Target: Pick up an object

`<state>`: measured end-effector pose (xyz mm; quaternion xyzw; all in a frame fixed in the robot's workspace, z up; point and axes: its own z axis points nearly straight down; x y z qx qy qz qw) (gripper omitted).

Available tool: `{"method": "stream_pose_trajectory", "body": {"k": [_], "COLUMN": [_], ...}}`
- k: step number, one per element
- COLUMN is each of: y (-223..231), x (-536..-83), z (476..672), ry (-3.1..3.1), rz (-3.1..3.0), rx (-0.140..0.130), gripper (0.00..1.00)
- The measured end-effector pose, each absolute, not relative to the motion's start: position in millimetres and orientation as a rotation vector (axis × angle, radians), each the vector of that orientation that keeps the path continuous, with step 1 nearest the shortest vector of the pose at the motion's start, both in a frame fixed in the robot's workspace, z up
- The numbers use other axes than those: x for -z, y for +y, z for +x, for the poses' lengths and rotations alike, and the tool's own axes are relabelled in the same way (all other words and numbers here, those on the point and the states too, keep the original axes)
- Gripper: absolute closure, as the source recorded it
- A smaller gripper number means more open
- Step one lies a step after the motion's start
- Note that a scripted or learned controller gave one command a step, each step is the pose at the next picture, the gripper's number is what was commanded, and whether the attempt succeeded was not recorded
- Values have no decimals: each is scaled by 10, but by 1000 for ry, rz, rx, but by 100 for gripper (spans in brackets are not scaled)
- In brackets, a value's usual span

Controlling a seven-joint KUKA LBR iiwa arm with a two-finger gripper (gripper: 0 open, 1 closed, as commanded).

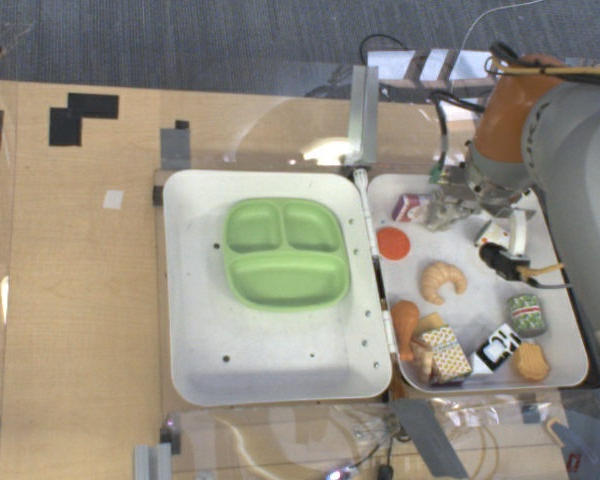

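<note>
A: Wooden bench, two shallow white bins; right white bin is cluttered. Gripper is seen low at its far edge.

B: Target? Small maroon-and-white packet lies just left of gripper, far-left corner. Grip state cannot be told.

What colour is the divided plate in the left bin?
Light green, seen clearly in the camera view.

Small objects lie scattered in the right bin
A tan croissant lies mid-bin, a flat red disc to its left, a carrot below, a green-topped can to the right
</note>
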<state>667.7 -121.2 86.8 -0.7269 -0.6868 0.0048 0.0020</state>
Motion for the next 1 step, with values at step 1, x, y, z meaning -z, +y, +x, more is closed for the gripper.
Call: {"method": "stream_pose_trajectory", "body": {"k": [1], "y": [-1265], "x": [-869], "z": [6662], "ry": [-2150], "rz": [-2286], "rx": [-24], "gripper": [0]}}
